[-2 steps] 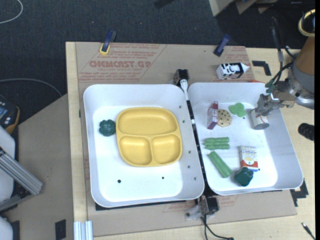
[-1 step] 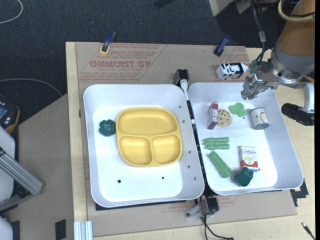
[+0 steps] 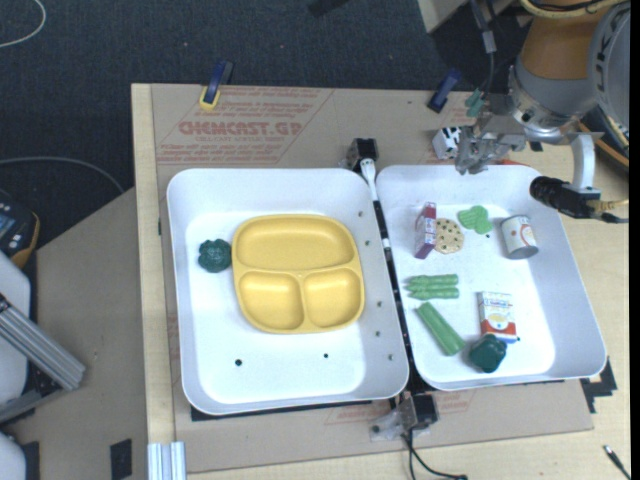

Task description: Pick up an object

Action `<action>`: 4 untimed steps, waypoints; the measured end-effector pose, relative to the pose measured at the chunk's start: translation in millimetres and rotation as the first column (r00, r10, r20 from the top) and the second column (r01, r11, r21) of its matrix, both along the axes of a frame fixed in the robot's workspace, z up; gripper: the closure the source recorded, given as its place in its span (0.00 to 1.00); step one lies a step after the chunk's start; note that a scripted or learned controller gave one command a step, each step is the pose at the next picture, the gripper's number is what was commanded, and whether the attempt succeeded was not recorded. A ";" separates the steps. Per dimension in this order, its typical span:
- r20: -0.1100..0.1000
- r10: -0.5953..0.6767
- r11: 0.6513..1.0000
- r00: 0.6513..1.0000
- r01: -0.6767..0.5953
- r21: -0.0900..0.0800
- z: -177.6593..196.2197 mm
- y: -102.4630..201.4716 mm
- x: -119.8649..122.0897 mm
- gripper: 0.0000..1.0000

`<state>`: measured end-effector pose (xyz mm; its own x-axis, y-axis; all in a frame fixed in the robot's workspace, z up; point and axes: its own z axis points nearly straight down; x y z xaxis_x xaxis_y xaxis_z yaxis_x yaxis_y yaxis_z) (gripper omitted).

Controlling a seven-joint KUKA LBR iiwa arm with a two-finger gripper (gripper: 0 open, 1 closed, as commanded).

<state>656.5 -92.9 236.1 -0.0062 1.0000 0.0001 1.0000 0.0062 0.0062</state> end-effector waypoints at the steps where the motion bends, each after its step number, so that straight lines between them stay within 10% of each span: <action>1: -0.003 -0.005 1.000 1.000 0.005 -0.002 -11.3 3.8 15.3 1.00; 4: -0.007 -0.004 1.000 1.000 0.004 0.000 -17.9 13.7 8.1 1.00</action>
